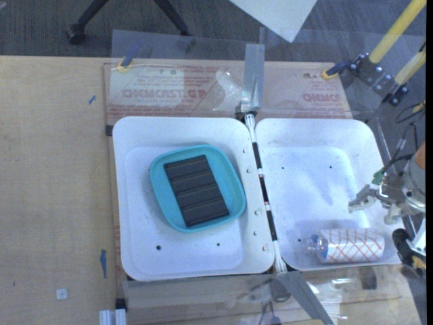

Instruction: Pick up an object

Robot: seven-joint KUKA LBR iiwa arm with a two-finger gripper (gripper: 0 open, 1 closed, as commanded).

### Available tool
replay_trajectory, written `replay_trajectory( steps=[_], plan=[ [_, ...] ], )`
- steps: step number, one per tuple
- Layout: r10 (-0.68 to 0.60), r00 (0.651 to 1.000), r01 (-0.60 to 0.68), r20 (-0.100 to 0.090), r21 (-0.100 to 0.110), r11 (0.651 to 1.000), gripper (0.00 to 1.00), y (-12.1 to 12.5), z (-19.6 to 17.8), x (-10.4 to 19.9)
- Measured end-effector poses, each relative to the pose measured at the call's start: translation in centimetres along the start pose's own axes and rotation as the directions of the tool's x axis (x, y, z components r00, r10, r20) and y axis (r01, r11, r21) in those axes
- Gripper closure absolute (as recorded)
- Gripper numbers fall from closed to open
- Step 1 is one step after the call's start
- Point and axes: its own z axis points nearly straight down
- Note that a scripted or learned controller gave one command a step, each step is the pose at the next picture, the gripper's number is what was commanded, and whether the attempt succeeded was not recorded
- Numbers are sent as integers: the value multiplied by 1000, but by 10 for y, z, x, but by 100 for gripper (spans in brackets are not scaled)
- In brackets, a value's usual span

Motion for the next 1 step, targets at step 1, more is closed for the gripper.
replay_trajectory(
  steps=[1],
  plan=[
    [254, 967, -254, 6, -3, 967, 0, -16, -82, 27]
  ],
)
